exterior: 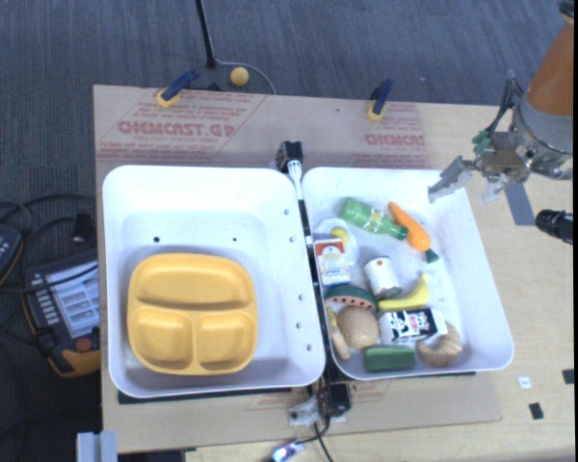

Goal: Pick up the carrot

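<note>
A robotics lab is showing here. Clamps (177, 87) are pinning a board to the surface (270, 123). A control pendant (63, 306) is lying beside grey carpet (39, 85).

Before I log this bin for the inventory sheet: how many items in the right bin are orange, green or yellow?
Orange: 1, the carrot.
Green: 2, the green bottle and the green block.
Yellow: 1, the banana.
Total: 4, all in the right bin. The gripper is above the bin's far right corner.
</note>
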Robot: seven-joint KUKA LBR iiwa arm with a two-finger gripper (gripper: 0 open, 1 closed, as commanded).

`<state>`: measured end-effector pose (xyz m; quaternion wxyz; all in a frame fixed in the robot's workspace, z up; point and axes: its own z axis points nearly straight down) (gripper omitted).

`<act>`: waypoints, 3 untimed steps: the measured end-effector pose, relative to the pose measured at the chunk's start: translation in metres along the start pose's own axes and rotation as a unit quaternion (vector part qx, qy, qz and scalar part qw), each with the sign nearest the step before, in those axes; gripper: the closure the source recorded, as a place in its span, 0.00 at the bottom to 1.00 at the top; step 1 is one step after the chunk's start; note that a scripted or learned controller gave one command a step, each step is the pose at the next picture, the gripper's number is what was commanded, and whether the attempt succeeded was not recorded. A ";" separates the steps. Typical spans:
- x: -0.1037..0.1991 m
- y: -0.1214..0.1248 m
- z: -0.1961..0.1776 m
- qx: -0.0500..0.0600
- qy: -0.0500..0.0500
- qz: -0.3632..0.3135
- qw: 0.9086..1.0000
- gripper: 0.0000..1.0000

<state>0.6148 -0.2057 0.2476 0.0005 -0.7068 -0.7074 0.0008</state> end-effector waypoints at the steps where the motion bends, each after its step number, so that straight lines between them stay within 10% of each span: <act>1: -0.004 -0.005 0.146 -0.001 0.005 0.101 0.995 0.00; 2: -0.007 -0.007 0.138 0.001 0.001 0.101 0.995 1.00; 3: 0.032 -0.055 0.022 0.000 0.000 0.070 0.998 1.00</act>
